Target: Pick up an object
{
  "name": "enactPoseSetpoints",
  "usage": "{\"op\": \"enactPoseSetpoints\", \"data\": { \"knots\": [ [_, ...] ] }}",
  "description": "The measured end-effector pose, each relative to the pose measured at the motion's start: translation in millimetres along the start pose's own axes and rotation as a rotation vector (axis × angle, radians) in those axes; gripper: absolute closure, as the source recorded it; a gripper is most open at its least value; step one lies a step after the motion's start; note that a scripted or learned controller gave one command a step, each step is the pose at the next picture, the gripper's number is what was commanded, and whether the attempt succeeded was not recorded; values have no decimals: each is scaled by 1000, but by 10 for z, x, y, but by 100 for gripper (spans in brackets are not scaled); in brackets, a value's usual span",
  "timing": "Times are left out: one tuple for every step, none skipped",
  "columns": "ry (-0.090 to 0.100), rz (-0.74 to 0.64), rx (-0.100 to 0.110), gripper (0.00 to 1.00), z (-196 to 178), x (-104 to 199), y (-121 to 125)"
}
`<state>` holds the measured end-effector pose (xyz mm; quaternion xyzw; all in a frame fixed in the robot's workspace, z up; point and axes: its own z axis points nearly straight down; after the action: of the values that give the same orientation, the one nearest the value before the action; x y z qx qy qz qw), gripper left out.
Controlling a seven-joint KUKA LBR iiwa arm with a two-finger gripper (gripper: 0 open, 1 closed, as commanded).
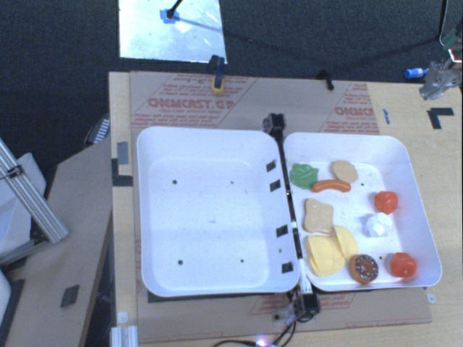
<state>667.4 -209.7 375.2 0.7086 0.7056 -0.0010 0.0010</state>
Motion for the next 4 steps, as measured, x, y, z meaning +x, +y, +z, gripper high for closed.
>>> {"op": "enactPoseSetpoints", "data": {
  "knots": [
    [-4,-11,-22,100,-1673,144,5],
    [8,-10,14,100,-69,502,-315],
    [6,-20,-7,100,-531,1704,-158],
    [1,-2,1,100,-148,1206,-283]
  ]
}}
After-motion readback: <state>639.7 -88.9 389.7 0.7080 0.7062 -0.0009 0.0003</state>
